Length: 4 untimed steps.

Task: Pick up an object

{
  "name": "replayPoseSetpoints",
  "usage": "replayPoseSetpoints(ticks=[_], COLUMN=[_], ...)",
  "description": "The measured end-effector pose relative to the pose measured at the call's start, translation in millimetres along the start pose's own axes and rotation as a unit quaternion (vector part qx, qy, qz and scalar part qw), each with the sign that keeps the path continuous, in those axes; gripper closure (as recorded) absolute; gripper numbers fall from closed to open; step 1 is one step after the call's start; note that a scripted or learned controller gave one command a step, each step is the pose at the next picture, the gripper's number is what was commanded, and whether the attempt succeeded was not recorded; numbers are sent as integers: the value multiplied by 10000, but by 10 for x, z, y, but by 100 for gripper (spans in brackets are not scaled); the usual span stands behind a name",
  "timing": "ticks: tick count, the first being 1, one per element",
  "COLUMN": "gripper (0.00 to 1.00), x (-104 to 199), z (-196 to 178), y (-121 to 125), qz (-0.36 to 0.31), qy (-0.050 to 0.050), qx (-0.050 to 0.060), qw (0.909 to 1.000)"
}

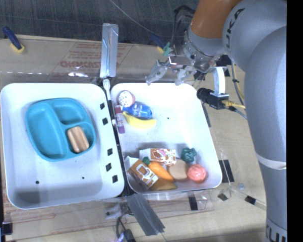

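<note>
My gripper hangs over the far rim of the right bin, its two fingers spread apart with nothing between them. Below and left of it in that bin lie a yellow banana, a blue item and a round white-and-red piece. At the bin's near end are piled an orange carrot, a printed box, a brown box, a tan bun, a green piece and a pink ball.
The left bin holds a blue divided plate with a brown sausage-like roll on it. A metal divider post stands between the bins at the far side. The arm's grey body fills the right side.
</note>
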<state>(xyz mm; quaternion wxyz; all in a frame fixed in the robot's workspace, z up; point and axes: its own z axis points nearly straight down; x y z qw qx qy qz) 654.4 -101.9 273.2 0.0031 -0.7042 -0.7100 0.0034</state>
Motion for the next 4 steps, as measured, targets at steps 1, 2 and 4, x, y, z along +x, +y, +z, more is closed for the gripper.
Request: replayPoseSetpoints(ticks=[1, 2, 4], gripper=[0, 0, 100], x=[126, 35, 801], z=[1313, 1852, 799], y=[-217, -281, 59], qz=[-149, 38, 108], qy=[7, 2, 14], qx=[45, -9, -55], qw=[9999, 10000, 9999])
